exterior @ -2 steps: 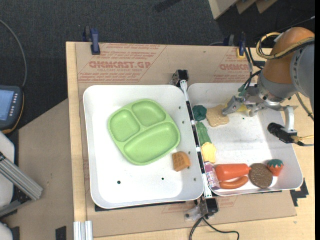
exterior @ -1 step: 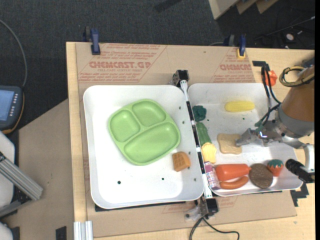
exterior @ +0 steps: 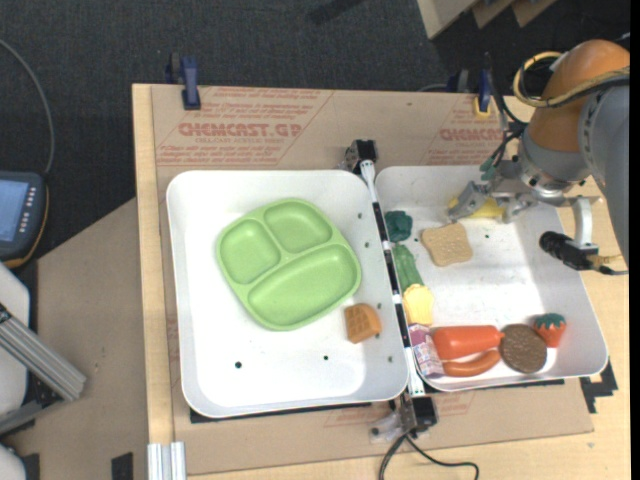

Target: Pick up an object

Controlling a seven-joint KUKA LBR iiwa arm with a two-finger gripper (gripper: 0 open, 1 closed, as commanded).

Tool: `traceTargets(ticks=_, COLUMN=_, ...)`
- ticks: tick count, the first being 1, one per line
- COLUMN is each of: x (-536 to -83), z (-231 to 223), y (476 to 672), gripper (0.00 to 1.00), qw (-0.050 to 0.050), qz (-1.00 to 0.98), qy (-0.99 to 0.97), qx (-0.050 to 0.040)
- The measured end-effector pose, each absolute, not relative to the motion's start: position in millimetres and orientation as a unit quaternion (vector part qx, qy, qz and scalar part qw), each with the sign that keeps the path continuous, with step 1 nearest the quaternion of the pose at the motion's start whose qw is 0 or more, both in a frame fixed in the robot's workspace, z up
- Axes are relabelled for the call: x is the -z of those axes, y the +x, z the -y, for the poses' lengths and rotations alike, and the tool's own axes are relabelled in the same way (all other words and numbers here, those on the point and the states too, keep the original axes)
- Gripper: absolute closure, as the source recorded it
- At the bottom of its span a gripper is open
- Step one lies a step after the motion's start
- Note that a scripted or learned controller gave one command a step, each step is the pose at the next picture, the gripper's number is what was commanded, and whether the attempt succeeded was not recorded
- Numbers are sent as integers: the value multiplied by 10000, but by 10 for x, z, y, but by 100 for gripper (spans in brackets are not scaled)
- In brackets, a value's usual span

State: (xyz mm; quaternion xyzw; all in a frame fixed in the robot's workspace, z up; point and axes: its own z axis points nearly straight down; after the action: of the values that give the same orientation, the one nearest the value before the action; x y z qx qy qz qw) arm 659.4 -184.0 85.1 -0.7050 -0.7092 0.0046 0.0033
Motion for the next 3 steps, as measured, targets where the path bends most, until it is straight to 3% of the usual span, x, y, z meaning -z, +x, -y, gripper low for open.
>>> traceTargets(ticks=1, x=-836, z=2170, y=6616, gripper=0, qw=155, qz=7082, qy=-7058, qx=9)
traceTargets(ticks=2, x=-854, z=2197, y=5644, gripper=0, qw=50, qz=7074, qy=-7068, qx=20)
traceTargets(ticks=3, x=-824, z=1352, y=6650, gripper=0, qw=81, qz=7082, qy=-7060, qx=-88)
